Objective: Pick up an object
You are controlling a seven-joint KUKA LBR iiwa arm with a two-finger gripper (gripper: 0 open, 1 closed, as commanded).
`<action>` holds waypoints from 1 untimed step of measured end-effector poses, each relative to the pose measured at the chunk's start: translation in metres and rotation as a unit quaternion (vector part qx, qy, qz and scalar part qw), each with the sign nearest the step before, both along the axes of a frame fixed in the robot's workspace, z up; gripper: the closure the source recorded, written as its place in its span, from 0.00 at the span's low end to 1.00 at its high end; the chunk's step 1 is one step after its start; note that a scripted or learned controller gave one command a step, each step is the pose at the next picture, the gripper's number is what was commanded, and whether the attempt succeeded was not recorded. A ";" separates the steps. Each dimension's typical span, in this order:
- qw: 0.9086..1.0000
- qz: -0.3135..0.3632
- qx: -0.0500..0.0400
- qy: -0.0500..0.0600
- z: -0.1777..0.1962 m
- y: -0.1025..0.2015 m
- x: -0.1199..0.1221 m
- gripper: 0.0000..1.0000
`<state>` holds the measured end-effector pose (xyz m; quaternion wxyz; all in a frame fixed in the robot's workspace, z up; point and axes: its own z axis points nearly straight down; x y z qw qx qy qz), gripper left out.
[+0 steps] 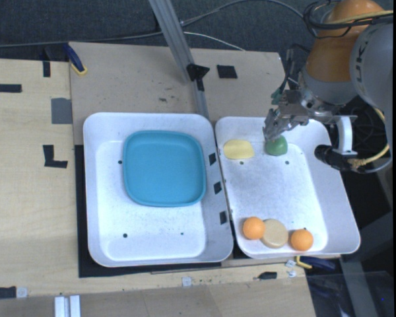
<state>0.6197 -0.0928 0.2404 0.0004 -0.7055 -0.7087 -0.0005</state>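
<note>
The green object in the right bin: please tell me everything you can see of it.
The green object is small, rounded and matte, a soft mid green; its material cannot be told. It lies on the floor of the right bin, near the far edge, apart from the pale yellow piece on its left. The gripper is directly over it and hides its upper part, so its full shape cannot be told.

The grey arm (376, 51) reaches in from the right, its orange band (336, 45) above the wrist, which bends downward so the claw (275, 132) points steeply down at its tip.
</note>
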 end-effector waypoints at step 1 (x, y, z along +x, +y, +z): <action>1.000 0.000 0.000 0.000 0.002 0.049 -0.013 1.00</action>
